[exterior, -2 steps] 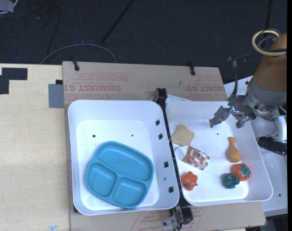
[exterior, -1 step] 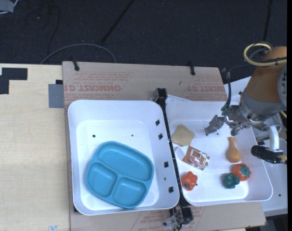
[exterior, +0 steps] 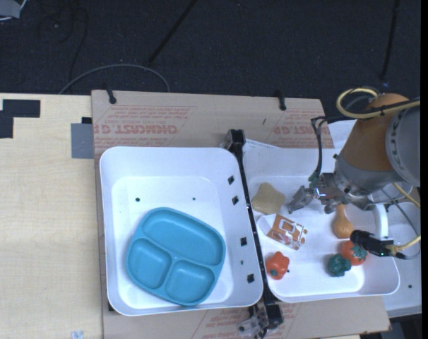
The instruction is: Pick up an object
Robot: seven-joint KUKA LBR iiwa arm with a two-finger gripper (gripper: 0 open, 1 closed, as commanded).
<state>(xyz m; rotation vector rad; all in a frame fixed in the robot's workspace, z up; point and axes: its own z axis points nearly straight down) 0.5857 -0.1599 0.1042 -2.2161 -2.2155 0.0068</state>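
grey arm point(exterior: 405, 147), orange band point(exterior: 373, 136), yellow cable point(exterior: 357, 102)

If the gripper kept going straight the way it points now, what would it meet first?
The gripper points left and down into the right bin. The tan flat piece looks like the first thing in line, though the bin floor may come first; depth is unclear.

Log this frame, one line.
phase: reaching | gripper: above right bin, nothing held | nearest: tan piece | blue tray: left bin

Claw point(exterior: 314, 198) hovers in right bin point(exterior: 320, 292) beside tan piece point(exterior: 268, 198).
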